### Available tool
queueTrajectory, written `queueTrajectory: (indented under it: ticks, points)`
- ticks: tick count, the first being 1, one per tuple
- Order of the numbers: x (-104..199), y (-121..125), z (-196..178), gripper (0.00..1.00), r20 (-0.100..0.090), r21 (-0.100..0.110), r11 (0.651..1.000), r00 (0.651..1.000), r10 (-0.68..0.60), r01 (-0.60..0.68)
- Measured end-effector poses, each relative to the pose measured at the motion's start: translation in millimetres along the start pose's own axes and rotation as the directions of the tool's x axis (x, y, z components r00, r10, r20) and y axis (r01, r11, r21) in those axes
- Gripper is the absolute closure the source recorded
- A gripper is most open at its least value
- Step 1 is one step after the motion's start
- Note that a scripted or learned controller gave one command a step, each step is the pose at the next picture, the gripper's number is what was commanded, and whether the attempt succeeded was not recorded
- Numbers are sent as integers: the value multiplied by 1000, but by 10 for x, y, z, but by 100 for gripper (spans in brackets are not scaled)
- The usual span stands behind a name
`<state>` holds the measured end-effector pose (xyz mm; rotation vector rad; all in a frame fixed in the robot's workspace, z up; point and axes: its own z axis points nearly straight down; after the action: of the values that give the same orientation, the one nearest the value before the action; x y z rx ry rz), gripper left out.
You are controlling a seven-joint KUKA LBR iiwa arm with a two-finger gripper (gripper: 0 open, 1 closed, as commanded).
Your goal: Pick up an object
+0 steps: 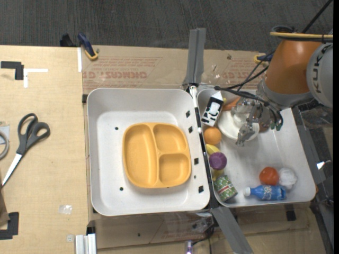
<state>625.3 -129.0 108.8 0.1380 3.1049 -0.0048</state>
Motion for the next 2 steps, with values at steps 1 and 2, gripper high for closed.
queueTrajectory:
  ticks: [1, 2]
  points:
    - [-106, 300, 29, 0, -10, 3, 991, 991, 133, -133]
    - [-245, -881, -859, 0, -26, 0, 1000, 1000, 1, -1]
